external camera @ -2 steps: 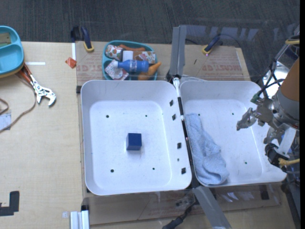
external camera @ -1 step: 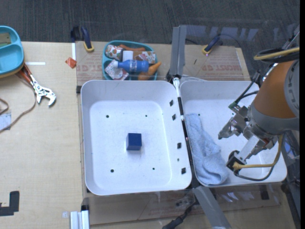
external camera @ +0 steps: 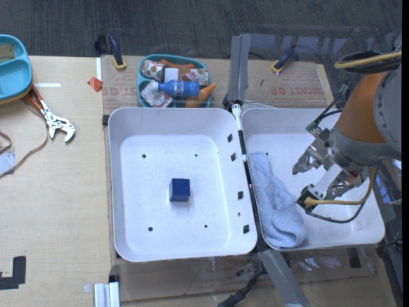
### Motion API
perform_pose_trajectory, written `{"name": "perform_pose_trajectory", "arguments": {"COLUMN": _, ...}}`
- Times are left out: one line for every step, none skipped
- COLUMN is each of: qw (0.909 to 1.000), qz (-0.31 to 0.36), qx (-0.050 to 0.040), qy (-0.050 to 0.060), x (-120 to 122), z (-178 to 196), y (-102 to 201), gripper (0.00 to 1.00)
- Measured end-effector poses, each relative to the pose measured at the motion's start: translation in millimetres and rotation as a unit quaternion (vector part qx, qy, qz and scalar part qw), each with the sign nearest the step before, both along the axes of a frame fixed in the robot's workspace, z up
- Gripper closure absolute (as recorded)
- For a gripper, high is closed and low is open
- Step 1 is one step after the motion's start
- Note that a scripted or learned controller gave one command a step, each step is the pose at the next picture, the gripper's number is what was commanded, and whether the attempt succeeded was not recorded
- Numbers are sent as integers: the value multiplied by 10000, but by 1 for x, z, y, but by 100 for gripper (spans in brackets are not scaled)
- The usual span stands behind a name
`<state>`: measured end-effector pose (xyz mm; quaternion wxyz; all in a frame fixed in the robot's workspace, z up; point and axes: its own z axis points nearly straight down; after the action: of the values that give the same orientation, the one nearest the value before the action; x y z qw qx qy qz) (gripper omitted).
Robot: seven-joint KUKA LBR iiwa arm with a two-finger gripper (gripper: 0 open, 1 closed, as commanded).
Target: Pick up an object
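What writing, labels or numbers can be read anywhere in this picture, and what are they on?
Red printing on the cardboard behind the bins: too faint and blurred to read.
Labels on the packets in the small blue tub: too small to read.
The blue block, the towel and the wrench: no writing visible.

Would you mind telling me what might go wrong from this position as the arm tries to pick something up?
1. The claw hangs over the right bin, beside the light blue cloth. A limp, bunched cloth may slip out of a pinch or drag along.
2. The cloth lies against the bin's left wall, so a descent there might strike the rim.
3. The blue cube sits in the left bin, apart from the claw, so reaching it requires crossing the divider.
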<state>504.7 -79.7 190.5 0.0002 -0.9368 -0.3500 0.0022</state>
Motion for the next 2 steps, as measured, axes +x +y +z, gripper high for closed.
{"name": "perform_pose_trajectory", "arguments": {"qw": 9981, "qz": 611, "qx": 0, "qy": -6, "x": -27, "z": 83, "y": -77, "gripper": 0}}
{"name": "perform_pose_trajectory", "arguments": {"qw": 9986, "qz": -520, "qx": 6, "qy": 9, "x": -28, "z": -18, "y": -23, "gripper": 0}}
